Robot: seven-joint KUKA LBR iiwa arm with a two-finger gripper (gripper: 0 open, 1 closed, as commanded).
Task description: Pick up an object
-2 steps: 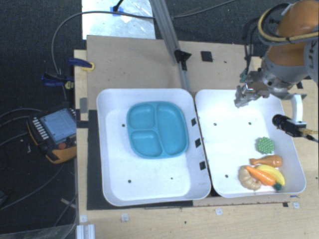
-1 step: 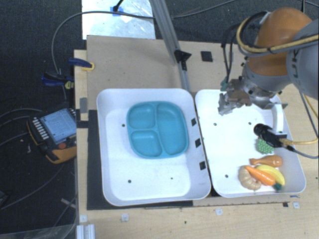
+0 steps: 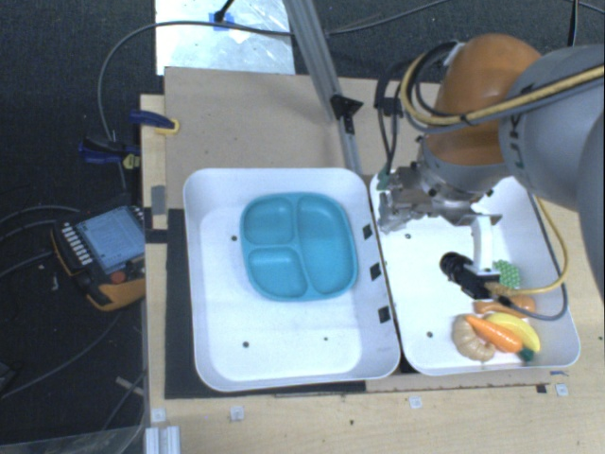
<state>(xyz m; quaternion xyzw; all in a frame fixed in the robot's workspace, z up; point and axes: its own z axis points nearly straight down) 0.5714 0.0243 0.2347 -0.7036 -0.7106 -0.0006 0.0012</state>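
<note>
**Op 1:** Toy carrot (image 3: 498, 334), one, lies in the right bin's (image 3: 425, 291) near right corner, against one banana (image 3: 515, 327) and one tan lump (image 3: 471, 340). One green piece (image 3: 509, 274) behind them is hard to make out.

**Op 2:** Gripper?

**Op 1:** The gripper (image 3: 395, 208) hangs over that bin's far left corner. Released or clenched, I cannot tell. The left bin (image 3: 217, 329) has one blue plate (image 3: 298, 246) with three compartments.
</note>
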